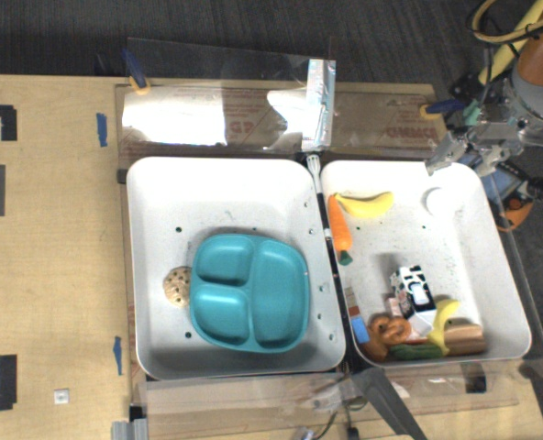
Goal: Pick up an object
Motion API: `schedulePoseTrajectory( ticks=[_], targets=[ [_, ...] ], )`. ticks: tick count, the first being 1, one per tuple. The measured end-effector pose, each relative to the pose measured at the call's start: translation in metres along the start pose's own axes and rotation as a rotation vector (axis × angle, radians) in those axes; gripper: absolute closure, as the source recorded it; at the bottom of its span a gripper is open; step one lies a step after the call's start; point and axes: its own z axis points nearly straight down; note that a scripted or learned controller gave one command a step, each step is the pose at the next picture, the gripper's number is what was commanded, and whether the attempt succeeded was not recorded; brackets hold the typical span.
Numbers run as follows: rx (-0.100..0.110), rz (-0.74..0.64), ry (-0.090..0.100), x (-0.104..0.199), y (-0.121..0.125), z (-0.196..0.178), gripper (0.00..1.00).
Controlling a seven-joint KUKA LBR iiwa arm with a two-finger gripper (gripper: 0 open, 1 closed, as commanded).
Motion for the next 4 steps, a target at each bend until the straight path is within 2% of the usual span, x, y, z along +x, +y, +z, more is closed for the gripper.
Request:
schedulePoseTrajectory(
  ticks=[1,2,3,4],
  targets=[
    [0.006,-0.077,0.001,0.021,-0.05,0.114,0.0],
    [-0.006,-0.038,-0.001,0.038,-0.104,0.161,0.0],
    [-0.013,-0.037,-0.003,0.038,-0.102,0.149,1.0],
    [-0.011,-0.037,-0.003,0.038,-0.103,0.15,0.0]
  ],
)
